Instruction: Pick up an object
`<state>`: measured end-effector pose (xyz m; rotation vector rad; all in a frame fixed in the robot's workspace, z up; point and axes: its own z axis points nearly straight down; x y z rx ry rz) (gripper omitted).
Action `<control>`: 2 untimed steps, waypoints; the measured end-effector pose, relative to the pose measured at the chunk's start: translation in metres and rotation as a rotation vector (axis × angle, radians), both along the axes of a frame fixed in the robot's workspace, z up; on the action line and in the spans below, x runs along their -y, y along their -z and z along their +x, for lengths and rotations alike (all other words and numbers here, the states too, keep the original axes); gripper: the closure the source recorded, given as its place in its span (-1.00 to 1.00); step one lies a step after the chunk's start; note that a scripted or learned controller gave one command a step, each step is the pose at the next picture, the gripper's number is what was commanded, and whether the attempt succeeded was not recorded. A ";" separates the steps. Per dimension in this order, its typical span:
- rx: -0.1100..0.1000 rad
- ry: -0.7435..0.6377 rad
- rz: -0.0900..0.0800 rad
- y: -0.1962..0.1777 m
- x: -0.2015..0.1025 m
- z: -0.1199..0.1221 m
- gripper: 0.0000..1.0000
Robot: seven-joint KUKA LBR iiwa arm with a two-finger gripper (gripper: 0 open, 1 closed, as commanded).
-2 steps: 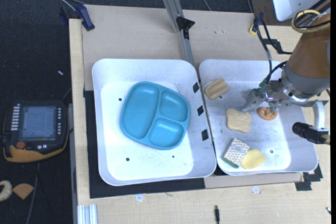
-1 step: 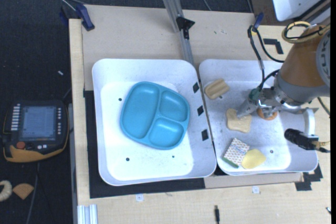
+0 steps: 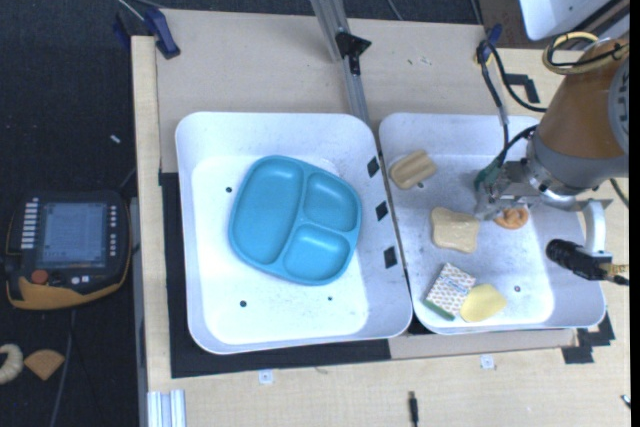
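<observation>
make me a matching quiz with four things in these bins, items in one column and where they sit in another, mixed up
Items:
1. blue divided plate
2. tan bread roll
3. yellow lemon-like piece
4. small orange piece

Places:
A. near edge of the right bin, beside the patterned sponge
B. just below the end effector
C. middle of the left bin
D. far left part of the right bin

Pairs: 1-C, 2-D, 3-A, 4-B
</observation>
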<state>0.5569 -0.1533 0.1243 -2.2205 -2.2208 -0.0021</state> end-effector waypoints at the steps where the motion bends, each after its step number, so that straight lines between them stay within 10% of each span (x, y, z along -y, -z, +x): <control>1: 0.005 0.000 -0.003 -0.049 0.008 0.007 1.00; 2: 0.005 0.000 -0.003 -0.095 0.013 0.003 1.00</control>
